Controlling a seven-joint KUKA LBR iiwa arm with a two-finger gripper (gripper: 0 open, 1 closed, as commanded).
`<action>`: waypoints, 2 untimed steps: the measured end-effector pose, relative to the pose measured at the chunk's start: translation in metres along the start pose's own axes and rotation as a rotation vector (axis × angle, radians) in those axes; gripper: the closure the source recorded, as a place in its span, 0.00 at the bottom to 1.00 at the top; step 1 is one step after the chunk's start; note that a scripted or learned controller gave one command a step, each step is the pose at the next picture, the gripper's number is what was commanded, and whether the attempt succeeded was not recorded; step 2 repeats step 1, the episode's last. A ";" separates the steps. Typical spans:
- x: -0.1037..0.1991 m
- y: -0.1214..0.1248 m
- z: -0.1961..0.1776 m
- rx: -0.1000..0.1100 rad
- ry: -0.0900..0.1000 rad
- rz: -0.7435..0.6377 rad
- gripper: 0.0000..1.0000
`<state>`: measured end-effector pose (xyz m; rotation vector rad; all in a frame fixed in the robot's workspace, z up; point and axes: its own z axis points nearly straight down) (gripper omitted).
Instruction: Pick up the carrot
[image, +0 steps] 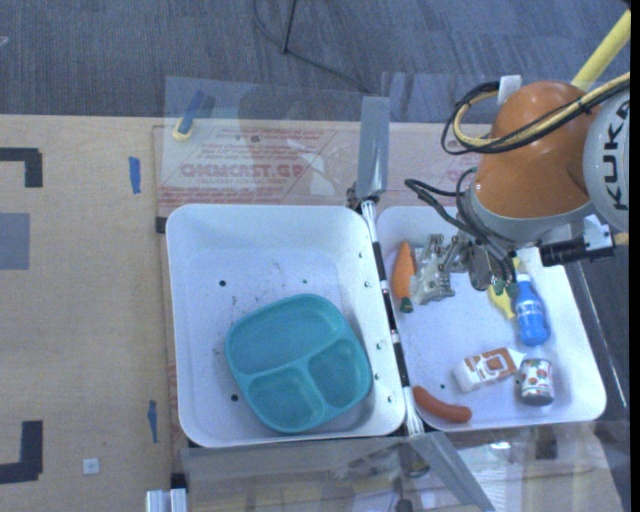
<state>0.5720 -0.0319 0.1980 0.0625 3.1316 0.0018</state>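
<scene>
In the right bin (440, 340), nearest the camera, a sausage (442, 405) lies at 7 o'clock by the near wall. Just past it a carton (484, 368) lies at the bin's 5 o'clock, with a can (536, 381) just beside it at its 3 o'clock. In the left bin (260, 250) a teal plate (297, 362) with three compartments sits at 6 o'clock, close to the near wall.

Farther in, a blue bottle (529, 315) lies at 3 o'clock in the right bin, and a small yellow thing (497, 297) shows at its 10 o'clock, partly hidden under the arm (530, 150).

The carrot (402, 268) lies at 10 o'clock in the right bin, along the left wall, its length running 12 to 6. The gripper (432, 275) hangs low just beside it, at the carrot's 3 o'clock. I cannot tell whether the gripper is open or closed, nor whether it touches the carrot; the carrot rests on the bin floor.

Beyond the bins the desk (80, 300) carries bits of blue tape (134, 174) at 10 o'clock.
</scene>
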 end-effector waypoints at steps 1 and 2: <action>0.076 -0.005 0.012 0.001 0.008 0.222 1.00; 0.076 -0.005 0.012 0.001 0.008 0.222 1.00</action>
